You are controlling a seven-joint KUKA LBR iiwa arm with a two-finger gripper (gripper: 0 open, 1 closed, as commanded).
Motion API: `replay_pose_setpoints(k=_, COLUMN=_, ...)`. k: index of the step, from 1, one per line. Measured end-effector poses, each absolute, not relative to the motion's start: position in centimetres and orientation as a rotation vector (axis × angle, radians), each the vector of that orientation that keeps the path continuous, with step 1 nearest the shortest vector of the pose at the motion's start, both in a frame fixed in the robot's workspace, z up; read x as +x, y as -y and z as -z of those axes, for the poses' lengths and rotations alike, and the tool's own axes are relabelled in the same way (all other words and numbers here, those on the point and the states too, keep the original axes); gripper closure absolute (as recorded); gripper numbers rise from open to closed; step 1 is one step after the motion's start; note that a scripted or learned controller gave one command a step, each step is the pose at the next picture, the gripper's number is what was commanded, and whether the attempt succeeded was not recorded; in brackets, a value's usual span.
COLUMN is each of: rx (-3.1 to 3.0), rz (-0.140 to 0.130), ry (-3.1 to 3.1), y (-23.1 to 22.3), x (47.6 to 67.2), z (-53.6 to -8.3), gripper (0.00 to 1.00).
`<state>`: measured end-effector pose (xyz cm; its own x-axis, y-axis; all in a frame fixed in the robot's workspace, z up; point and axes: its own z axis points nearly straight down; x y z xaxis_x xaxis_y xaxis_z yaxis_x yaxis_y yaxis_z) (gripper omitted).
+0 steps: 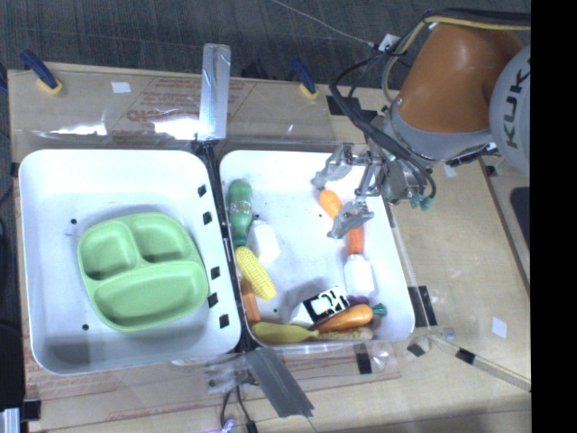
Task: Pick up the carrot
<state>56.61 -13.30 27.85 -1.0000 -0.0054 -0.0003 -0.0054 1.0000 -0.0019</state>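
You have the arm (460,70) entering from the upper right of the frame, its orange band and grey wrist hanging over the upper right corner of the right bin (288,165). The left bin (36,242) fills the left half of the bench and carries a green divided plate (140,269) at its centre. The right bin holds the clutter: a green bottle-shaped item (239,204) along its left wall, a corn cob (255,271) below that, a yellow banana-like piece (281,333) along the bottom edge, a black-and-white object (325,303) beside it, and a small white bottle (358,276) near the right wall. The gripper (347,192) sits low over the upper right part of this bin, its two metal fingers (332,171) spread apart, one toward the upper left and one toward the lower right, with an orange piece (331,202) showing in the gap between them; a second orange stub (355,239) shows just below the lower finger. I cannot confirm whether either orange piece is clamped, so treat the grasp as unproven. The plainest candidate for the carrot (347,317) lies at the lower right of the bin, orange with a green tip, long axis running left to right and tilted slightly upward toward the right. In my judgement it lies well below the gripper in the frame, past the white bottle, so the coming move would call for travel down the frame and fingers turned to close across that axis.
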Motion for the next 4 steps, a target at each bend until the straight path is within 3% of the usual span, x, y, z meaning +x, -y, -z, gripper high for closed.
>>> replay_pose_setpoints(k=2, rx=0.17, rz=-0.001, ry=-3.143, y=17.0, x=64.1, z=-13.3, gripper=0.0)
replay_pose_setpoints(k=3, rx=0.24, rz=0.001, ry=-3.132, y=21.0, x=60.8, z=-9.2, gripper=0.0)
replay_pose_setpoints(k=4, rx=0.227, rz=0.001, ry=-3.128, y=20.8, x=61.1, z=-10.5, gripper=1.0)
